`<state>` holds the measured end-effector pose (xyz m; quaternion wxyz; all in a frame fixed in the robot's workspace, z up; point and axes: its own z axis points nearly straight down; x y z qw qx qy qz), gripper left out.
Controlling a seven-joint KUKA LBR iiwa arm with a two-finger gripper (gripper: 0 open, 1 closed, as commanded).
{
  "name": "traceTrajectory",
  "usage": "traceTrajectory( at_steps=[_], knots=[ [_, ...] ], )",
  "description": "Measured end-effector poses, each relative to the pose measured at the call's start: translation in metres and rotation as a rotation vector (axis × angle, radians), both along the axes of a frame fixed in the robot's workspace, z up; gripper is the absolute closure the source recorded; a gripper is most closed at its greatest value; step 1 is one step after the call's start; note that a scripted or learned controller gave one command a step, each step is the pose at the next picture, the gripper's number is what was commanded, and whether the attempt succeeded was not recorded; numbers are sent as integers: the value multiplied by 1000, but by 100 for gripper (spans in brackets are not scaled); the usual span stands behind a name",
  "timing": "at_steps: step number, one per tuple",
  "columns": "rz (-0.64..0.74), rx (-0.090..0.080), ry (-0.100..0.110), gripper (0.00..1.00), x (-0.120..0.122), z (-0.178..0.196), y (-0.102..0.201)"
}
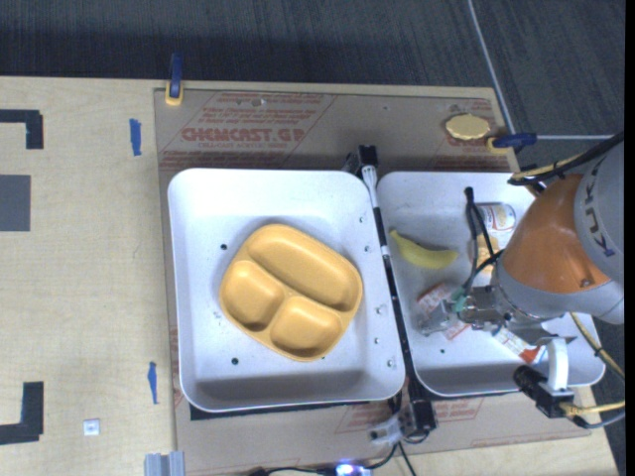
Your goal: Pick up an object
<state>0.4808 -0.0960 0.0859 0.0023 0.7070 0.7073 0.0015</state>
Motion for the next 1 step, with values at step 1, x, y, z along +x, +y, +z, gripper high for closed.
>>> traceTrajectory(
  at_steps=[1],
  knots=[
    [-1,-1,0,0,0,0,2]
  ],
)
